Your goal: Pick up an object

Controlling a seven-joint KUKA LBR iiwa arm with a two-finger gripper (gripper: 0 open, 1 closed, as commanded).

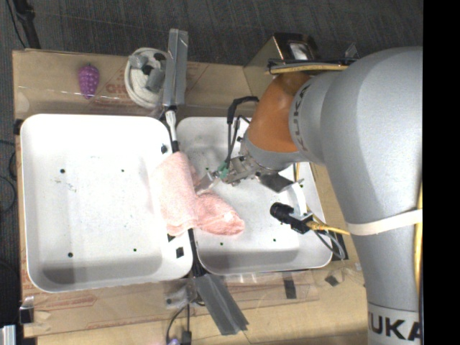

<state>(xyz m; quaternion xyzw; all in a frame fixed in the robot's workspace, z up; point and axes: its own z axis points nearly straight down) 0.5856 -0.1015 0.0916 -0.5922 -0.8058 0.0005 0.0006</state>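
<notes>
**Figure: Claw beside a pink cloth draped across two bins**

Surface and room. A brown cardboard-covered bench (50,95) stands on a dark carpeted floor (108,13). It bears two shallow white bins: the left bin (86,192), whose bare floor shows a few small dark dots, and the right bin (251,254), partly covered by the grey arm (359,142). At the bench's 11 o'clock corner, outside the bins, lie a small purple thing (88,80) and a white round thing (144,74). A grey post (175,67) stands just beside the latter, above the gap between the bins.

Task thing. The cloth (194,203) is pale pink, soft and crumpled. It lies draped over the two adjoining bin walls. A flatter fold rests on the left bin's right wall, and a bunched lump sits in the right bin, toward its 8 o'clock part.

Relation to the claw. The claw (210,180) hangs over the right bin's left half, at the cloth's 1 o'clock edge. The bulk of the cloth lies toward 7 o'clock from it. Whether they touch cannot be told. Whether the claw is released or clenched cannot be told either, and no cloth shows in its grasp.
</notes>
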